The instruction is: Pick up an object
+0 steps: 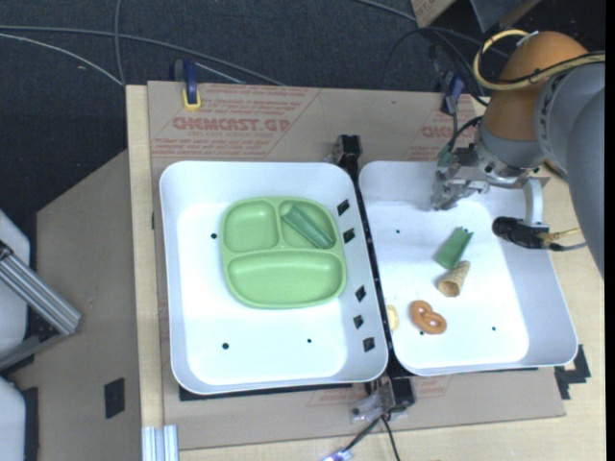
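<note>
Three loose candidates in the right bin (538, 325): a green block (453, 248), a cone-shaped piece (453, 279) just below it and about touching, and a pretzel-shaped piece (429, 317) lower in view. The claw (445, 198) hangs over the bin's upper-left area above bare floor, apart from all three. Whether it's spread or pressed together I can't tell from this angle. No grasp made yet, by my read. The left bin (192, 334) holds a green divided plate (279, 281) with a green piece (307, 224) in its upper-right compartment, well away from the claw.

Risks, my judgement:
- Straight descent from here lands on bare bin floor, so it closes on nothing. It needs a shift toward the block first.
- Block and cone sit so close that a grab at the block's lower end could clip the cone and knock both aside.
- The block lies tilted, so a misaligned claw may push or spin it instead of pinching.
- The pretzel is flat and low, likely a hard pinch.
</note>
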`<state>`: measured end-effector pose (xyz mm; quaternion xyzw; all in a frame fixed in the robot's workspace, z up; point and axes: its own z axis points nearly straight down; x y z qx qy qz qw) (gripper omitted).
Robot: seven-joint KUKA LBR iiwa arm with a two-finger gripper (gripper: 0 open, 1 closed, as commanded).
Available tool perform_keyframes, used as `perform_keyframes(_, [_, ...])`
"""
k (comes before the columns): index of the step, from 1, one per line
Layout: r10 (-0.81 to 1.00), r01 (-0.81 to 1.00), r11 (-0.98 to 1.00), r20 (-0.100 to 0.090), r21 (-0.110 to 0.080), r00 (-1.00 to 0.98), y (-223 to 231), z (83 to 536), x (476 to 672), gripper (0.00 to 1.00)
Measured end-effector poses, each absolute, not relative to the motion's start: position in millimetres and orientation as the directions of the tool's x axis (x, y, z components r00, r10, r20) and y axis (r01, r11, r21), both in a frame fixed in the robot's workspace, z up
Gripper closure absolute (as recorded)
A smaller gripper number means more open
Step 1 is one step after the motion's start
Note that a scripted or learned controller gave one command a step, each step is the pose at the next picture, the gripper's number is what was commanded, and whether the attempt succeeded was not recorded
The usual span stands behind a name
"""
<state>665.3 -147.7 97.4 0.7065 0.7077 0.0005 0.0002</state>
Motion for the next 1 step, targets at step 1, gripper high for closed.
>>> perform_keyframes(1, [1.000, 1.000, 0.000, -0.002, 0.007, 0.000, -156.9, 148.4, 666.1, 1.00])
